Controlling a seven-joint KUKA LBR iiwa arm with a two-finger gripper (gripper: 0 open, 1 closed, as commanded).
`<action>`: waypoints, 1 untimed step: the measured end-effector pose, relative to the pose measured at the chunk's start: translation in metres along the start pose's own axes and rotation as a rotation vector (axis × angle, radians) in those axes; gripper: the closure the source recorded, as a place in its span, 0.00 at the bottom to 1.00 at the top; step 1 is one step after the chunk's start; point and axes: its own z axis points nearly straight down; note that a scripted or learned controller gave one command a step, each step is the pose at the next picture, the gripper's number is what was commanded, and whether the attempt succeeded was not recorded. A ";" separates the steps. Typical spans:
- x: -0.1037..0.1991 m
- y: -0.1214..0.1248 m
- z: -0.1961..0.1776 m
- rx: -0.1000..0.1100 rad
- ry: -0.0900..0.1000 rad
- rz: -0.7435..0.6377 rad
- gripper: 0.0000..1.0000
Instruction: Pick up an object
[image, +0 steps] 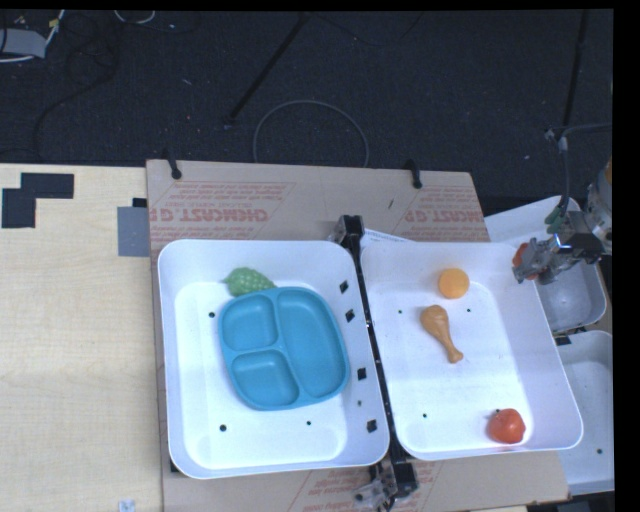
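Camera view from above puts the drumstick toy (441, 332) in the middle of the right bin (560, 400), with an orange ball (453, 283) just beyond it and a tomato (507, 426) in the near right corner. It looks light, hard and slick, best pinched across its thin shank. There is bare floor all round it, well off the walls. The hand (545, 255) sits past the far right rim, its grip impossible to tell.
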 end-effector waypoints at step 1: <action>0.055 0.002 -0.005 0.002 0.003 0.000 1.00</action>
